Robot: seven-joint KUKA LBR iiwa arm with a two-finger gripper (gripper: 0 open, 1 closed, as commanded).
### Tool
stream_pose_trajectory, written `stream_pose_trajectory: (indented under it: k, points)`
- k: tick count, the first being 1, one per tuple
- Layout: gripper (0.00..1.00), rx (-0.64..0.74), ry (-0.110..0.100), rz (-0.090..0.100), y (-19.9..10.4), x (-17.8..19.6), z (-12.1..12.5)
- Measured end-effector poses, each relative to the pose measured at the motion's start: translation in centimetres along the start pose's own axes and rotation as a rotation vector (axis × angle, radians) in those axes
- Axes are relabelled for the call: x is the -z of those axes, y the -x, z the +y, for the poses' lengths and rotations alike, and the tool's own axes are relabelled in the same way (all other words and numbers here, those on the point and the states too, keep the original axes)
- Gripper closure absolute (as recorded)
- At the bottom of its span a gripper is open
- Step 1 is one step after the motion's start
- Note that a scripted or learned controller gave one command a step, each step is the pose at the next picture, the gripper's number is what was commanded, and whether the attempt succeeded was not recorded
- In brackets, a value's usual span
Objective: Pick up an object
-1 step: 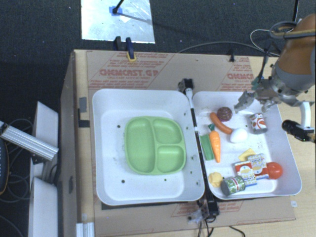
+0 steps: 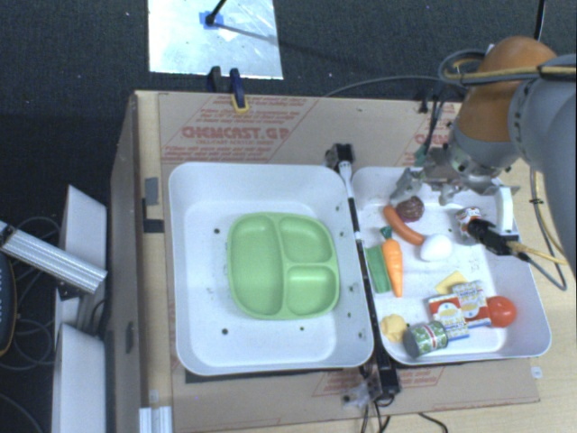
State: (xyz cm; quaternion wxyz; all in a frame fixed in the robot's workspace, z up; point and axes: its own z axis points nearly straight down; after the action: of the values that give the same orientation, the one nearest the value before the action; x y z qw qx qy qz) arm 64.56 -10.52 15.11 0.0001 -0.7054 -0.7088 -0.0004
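A brown board (image 2: 270, 124) carries two shallow white bins side by side. The left bin (image 2: 194, 242) holds one green divided plate (image 2: 281, 266) with three sections, lying near its middle. The right bin (image 2: 532, 318) holds the small things: one sausage (image 2: 403, 225) and one dark round ball (image 2: 411, 208) near its far left corner, one white egg (image 2: 436, 247) at the middle, one carrot (image 2: 393, 266) beside one green piece (image 2: 377, 269) along the left wall, one yellow wedge (image 2: 450, 282), one carton (image 2: 458, 301), one red tomato (image 2: 501, 311), one tin (image 2: 425, 338) and one yellow lump (image 2: 393, 326) by the near edge. The arm's gripper (image 2: 439, 171) hangs over the bin's far edge, just beside the ball; whether it is parted or closed I cannot tell.
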Motion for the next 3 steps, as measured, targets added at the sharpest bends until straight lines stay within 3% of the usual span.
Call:
stream_pose_trajectory:
  k: [1,2,3]
  points:
    - [0.0,0.001,0.0,-0.001,-1.3,-5.5,0.0]
    - [0.0,-0.003,0.0,-0.001,-2.0,-6.7,-1.7]
    - [1.0,-0.002,0.003,-0.001,-1.9,-5.6,-1.6]
